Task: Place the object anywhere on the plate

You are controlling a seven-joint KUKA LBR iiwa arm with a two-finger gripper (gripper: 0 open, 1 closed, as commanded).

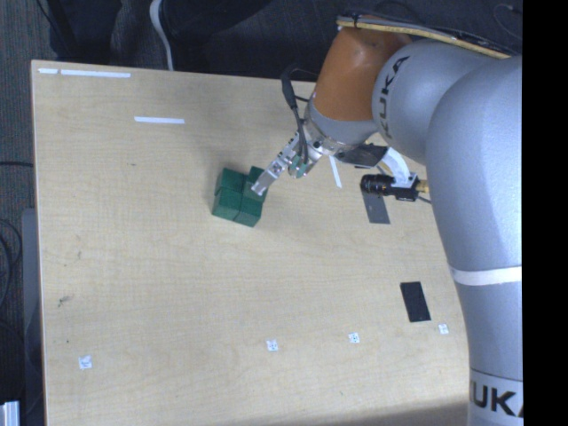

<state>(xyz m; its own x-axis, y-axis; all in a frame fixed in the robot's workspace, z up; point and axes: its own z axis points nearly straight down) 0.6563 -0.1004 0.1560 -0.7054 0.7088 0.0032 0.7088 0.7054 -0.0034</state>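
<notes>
Pincer [264,181] sits right at the green block [238,198] — can't tell if it's gripping, so I'd centre it first.

Block left of the worktop's [133,264] middle, arm reaching in from the right.
The block [236,198] sits on the worktop a little left of and behind its middle, with the end effector [264,180] at the block's right rear corner. The arm [461,167] covers the worktop's right rear part. Two tape strips lie at the left rear: one [160,120] behind the block, the other [86,73] along the far edge by the left corner. A flat rectangle [414,301] lies at the right front, beside the arm. Four markers [272,345] run in a row along the front.
</notes>
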